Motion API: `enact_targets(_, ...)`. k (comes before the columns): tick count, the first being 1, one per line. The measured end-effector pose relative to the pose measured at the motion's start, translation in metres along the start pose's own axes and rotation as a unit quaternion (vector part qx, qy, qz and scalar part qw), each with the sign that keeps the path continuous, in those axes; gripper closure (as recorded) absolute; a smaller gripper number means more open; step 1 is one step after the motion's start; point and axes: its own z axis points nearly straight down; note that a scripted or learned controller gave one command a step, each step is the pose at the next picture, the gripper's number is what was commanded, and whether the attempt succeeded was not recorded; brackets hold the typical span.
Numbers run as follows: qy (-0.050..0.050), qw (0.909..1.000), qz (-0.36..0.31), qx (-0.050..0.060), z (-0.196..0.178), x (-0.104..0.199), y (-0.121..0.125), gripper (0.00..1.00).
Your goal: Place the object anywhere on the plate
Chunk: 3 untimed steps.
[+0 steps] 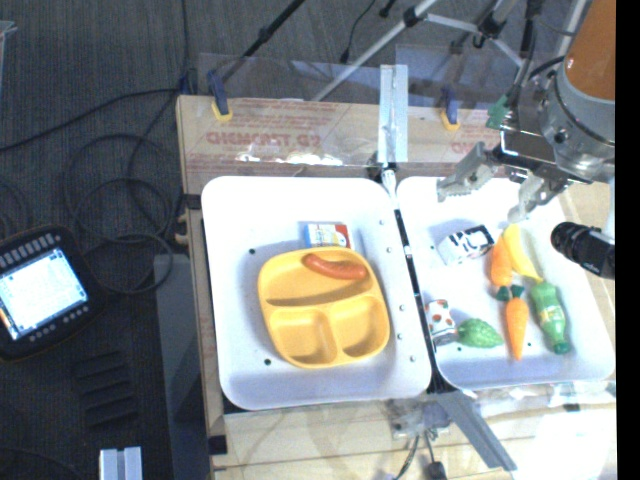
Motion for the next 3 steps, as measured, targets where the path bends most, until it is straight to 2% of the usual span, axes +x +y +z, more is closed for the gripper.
enact_targets(1,0.000,0.9977,0.068,0.001,0.001,0.014,0.011,0.00)
enact_targets(2,0.000,0.9897,0.143,0.001,0.001,-0.011,0.035,0.00)
enact_targets(3,0.000,0.9799,0.199,0.002,0.030,-0.055,0.073,0.00)
